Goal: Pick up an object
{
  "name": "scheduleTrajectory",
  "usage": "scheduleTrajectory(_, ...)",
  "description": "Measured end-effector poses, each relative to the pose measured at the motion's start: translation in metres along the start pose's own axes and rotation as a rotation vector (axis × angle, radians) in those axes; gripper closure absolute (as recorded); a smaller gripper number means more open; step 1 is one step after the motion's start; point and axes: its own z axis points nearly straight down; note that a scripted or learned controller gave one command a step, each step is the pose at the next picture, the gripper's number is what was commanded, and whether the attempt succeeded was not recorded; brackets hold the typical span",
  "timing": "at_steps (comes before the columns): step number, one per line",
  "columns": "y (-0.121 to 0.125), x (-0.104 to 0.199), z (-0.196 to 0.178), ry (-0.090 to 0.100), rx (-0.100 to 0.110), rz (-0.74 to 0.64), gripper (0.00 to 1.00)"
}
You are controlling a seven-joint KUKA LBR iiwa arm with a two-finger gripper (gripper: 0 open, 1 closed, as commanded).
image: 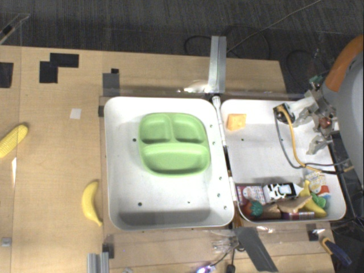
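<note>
Hovering tool [318,127] at right bin [256,169] far edge, opening unclear, nothing visibly held. Nearest object: orange block [236,121], apart. Risk: yellow cable [289,144] snagging; front-corner clutter [284,201] blocking clean grip.

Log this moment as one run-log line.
arm: over right bin's far right | hand: unclear | left bin: green tray | right bin: orange block, clutter near edge
</note>
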Motion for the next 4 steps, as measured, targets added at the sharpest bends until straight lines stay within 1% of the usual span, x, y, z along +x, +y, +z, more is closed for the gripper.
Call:
scheduleTrajectory(1,-0.098,0.027,0.040,0.010,-0.001,-0.020,0.00)
scheduleTrajectory(2,-0.154,0.057,-0.055,0.001,0.001,0.004,0.00)
scheduleTrajectory(3,-0.090,-0.011,0.037,0.000,0.000,-0.368,0.00)
scheduleTrajectory(4,-0.098,0.002,0.017,-0.002,0.001,-0.276,0.00)
